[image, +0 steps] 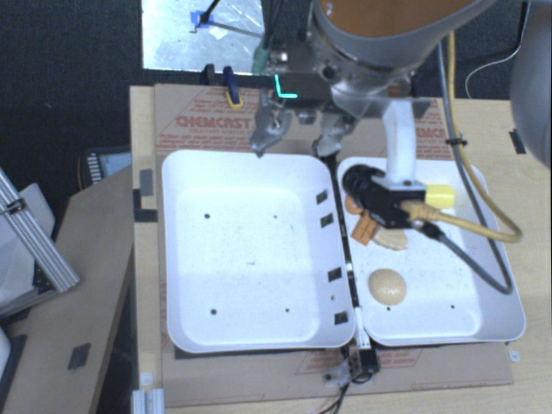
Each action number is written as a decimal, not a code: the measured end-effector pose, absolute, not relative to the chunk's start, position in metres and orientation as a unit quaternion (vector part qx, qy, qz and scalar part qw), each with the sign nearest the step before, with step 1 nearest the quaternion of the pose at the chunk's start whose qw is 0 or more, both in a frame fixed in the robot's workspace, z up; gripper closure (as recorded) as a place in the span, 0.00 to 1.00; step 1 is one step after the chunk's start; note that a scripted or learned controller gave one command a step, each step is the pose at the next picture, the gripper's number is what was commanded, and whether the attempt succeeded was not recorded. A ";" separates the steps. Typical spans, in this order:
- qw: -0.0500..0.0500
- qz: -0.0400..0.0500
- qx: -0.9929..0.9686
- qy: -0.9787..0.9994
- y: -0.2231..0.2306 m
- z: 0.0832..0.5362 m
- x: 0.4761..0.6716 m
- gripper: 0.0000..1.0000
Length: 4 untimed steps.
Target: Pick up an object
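Camera view shows the claw [293, 141] released, holding nothing, above the bins' far edge; the tan rounded foam-like ball [387, 286] in the right white bin [492, 313] appears light, graspable across its middle.

Grey arm [379, 24], orange band, metal claw [297, 138]

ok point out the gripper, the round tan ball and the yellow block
gripper [293, 145], camera view, midway between its fingertips
round tan ball [387, 286], camera view, middle of its top
yellow block [440, 197], camera view, its visible face
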<state>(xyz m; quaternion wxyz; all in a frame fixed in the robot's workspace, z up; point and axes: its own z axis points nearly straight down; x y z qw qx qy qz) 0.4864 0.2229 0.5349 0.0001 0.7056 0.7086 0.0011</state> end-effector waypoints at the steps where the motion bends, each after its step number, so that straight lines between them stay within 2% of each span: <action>1: 0.000 0.003 0.704 0.710 0.223 0.546 0.487 1.00; 2: 0.000 0.000 0.707 0.707 0.234 0.534 0.522 1.00; 3: 0.000 0.000 0.708 0.707 0.215 0.535 0.491 1.00; 4: 0.000 0.001 0.705 0.709 0.235 0.535 0.486 1.00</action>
